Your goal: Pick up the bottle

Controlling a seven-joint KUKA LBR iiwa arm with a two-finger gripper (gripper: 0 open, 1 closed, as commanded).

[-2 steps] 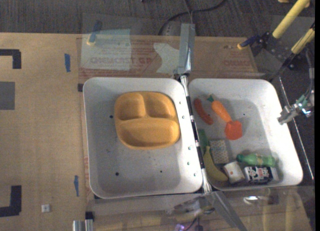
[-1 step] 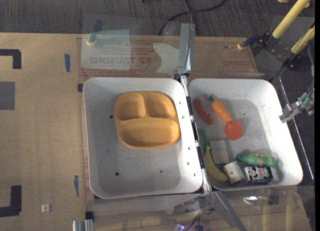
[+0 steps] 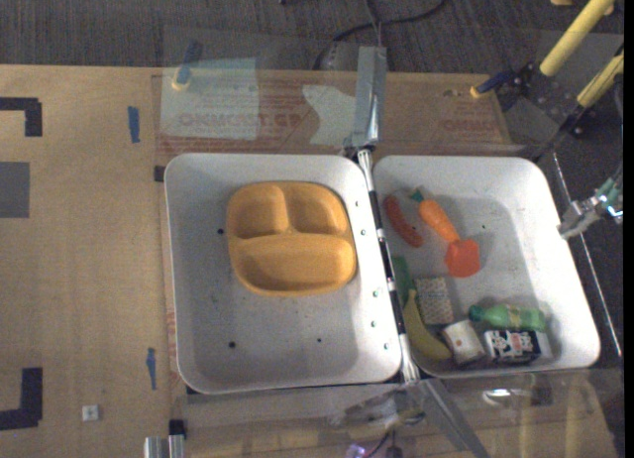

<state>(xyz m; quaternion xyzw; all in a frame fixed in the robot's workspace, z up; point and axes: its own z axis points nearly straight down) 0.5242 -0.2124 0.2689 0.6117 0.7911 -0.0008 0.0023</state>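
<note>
1. My pincer (image 3: 584, 216) sits at the right edge, just outside the right bin's (image 3: 515, 173) right wall; I cannot tell its state.
2. The bottle (image 3: 508, 316), green, lies on its side near that bin's front right corner, touching a dark carton (image 3: 512, 345) in front of it.
3. A carrot (image 3: 438, 219) lies further back.
4. The left bin (image 3: 198, 287) holds an orange tray (image 3: 290, 238).
</note>
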